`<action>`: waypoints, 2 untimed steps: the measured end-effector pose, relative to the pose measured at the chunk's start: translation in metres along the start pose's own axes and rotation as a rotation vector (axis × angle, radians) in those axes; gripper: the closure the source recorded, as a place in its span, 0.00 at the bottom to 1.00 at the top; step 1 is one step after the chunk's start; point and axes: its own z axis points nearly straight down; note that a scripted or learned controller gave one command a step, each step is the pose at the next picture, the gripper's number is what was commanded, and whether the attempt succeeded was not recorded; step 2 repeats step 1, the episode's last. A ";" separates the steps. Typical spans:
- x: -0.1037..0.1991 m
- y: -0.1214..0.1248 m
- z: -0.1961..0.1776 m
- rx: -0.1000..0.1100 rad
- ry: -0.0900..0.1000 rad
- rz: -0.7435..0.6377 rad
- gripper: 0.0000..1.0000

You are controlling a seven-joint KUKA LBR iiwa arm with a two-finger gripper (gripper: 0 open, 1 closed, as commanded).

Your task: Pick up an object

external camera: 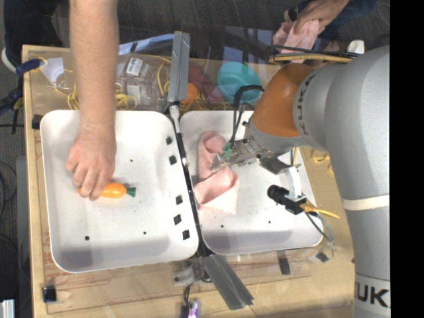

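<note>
A crumpled pink cloth point(215, 174) lies at the left side of the right bin point(265, 242). My gripper point(228, 155) hangs low over the cloth's upper middle, at or just above its folds, and the wrist hides the contact. An orange toy carrot with a green top point(114, 191) lies in the left bin point(99, 244). A person's hand point(91, 167) rests on the carrot's left end, the bare forearm reaching in from the top of the view.
A black part with a yellow tip point(290, 201) juts out beside the arm over the right bin. Behind the bins lie a teal bowl point(237, 78) and clear bags with yellow cord point(140, 78). At the top right, another hand holds a pink rag point(301, 30).
</note>
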 end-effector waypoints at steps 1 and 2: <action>0.036 0.066 -0.125 0.005 -0.001 0.150 1.00; 0.036 0.066 -0.125 0.005 -0.001 0.150 1.00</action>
